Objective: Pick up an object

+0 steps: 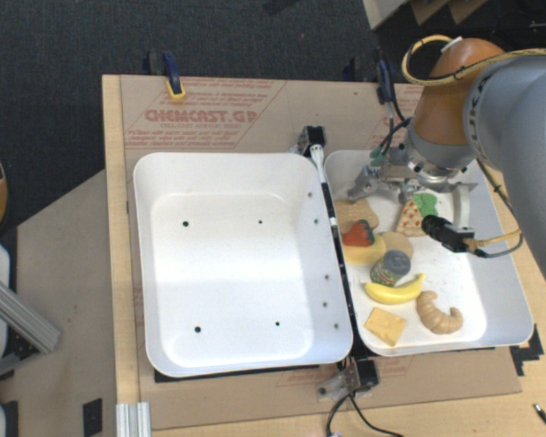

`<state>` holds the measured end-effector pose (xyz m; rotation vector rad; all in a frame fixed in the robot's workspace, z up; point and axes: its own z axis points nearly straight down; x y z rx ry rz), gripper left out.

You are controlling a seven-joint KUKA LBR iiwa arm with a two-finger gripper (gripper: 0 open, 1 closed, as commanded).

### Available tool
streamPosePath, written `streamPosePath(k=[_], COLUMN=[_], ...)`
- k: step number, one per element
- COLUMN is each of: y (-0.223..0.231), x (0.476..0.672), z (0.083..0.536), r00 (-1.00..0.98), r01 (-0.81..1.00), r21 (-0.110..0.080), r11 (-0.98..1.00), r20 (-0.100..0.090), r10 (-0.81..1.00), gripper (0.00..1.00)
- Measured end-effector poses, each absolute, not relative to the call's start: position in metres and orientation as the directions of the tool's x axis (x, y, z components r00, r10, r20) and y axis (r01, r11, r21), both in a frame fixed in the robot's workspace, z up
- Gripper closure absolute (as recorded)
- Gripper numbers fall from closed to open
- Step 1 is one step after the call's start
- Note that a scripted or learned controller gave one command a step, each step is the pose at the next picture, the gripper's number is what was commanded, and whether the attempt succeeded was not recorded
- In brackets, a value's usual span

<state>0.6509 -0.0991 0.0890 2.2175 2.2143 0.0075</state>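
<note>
My gripper hangs low over the far end of the right bin, fingers spread apart, with nothing visibly held. A pizza-slice toy and a small green piece lie right under it, between the fingers. Nearer the camera lie a red strawberry-like toy, a grey round lid, a banana, a croissant and a yellow cheese wedge. A tan bread-like piece rests by the bin's left wall.
The left bin stands beside the right one, sharing a raised divider. The grey arm with its orange band reaches in from the upper right. A black cable plug trails off the wrist over the bin.
</note>
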Motion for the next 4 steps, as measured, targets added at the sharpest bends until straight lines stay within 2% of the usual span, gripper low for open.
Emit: streamPosePath(k=[1, 3, 4], y=[-0.1, -0.143, -0.146], x=[0.609, 0.666, 0.629], z=[0.09, 0.088, 0.089], r00=[0.003, -0.002, 0.001], r01=[1.0, 1.0, 1.0], r21=[0.01, 0.008, 0.008], r11=[-0.003, 0.002, -0.001], r20=[-0.002, -0.001, -0.001], r10=[1.0, 1.0, 1.0], gripper=[0.0, 0.0, 0.0])
